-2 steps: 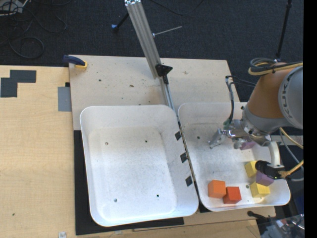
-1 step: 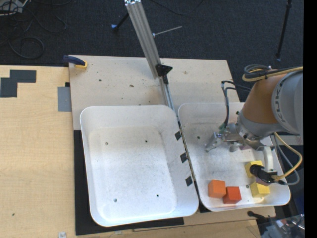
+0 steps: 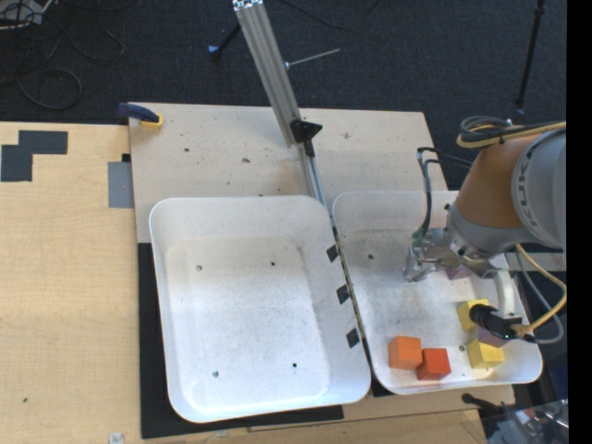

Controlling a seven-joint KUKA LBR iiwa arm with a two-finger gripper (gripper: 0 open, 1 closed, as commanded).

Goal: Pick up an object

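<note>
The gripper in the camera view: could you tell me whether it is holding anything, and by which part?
It cannot be told. The gripper is low in the right bin, apart from the orange blocks.

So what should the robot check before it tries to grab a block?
1. Blocks to pick from: ok. An orange block, a red block and two yellow blocks lie in the right bin.
2. Gripper over the right bin: ok, but it hangs up-view of the blocks, not above one.
3. Gripper already holding something: cannot tell, its tip is too blurred.
4. Room around the target: not ok for the orange and red blocks, which touch each other.
5. Yellow blocks in plain sight: not ok, the arm's cables partly cover them.
</note>
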